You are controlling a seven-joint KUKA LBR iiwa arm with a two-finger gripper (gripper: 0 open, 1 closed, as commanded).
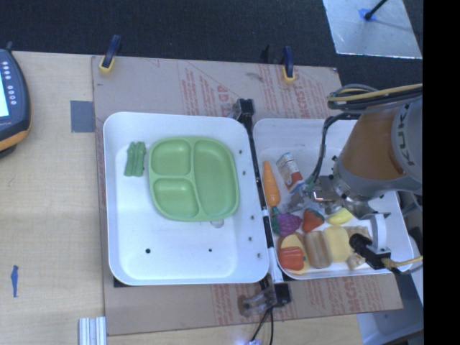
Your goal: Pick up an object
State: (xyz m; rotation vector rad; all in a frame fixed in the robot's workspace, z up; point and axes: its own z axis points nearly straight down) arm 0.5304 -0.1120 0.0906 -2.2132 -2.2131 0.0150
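Right bin [302,130] | gripper [325,201] low | red toy [312,220] just beside

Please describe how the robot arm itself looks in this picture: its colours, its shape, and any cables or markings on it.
The arm is a thick, rounded body: a broad orange band, grey casing beside it with part of dark lettering. Black and yellow cables loop over its top. The wrist end is metallic grey hardware; a black part sticks out below.

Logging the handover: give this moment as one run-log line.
arm: over right bin | gripper: fingers hidden | carrot: lying in bin | plate: left bin
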